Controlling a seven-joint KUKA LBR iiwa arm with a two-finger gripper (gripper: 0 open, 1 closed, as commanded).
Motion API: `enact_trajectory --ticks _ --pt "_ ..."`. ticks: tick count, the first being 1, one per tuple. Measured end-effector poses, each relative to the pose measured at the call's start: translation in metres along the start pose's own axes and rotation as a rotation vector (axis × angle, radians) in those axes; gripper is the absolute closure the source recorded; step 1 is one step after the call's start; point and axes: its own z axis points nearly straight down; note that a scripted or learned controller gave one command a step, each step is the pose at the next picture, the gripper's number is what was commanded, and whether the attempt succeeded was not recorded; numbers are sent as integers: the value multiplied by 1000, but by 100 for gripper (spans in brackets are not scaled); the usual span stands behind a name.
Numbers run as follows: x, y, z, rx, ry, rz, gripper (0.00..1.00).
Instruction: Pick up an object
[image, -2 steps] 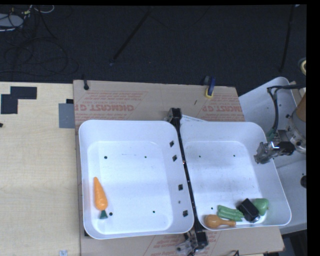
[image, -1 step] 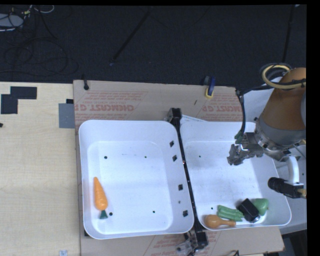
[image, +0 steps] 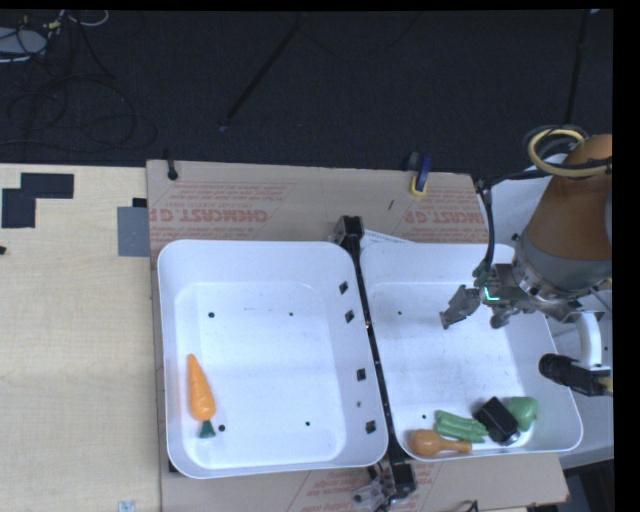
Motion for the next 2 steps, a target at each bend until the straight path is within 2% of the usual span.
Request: enact_trajectory --ticks 1,2 --pt "-1 0 -9 2 0 0 100" --pt "-1 0 -9 3 0 2 0"
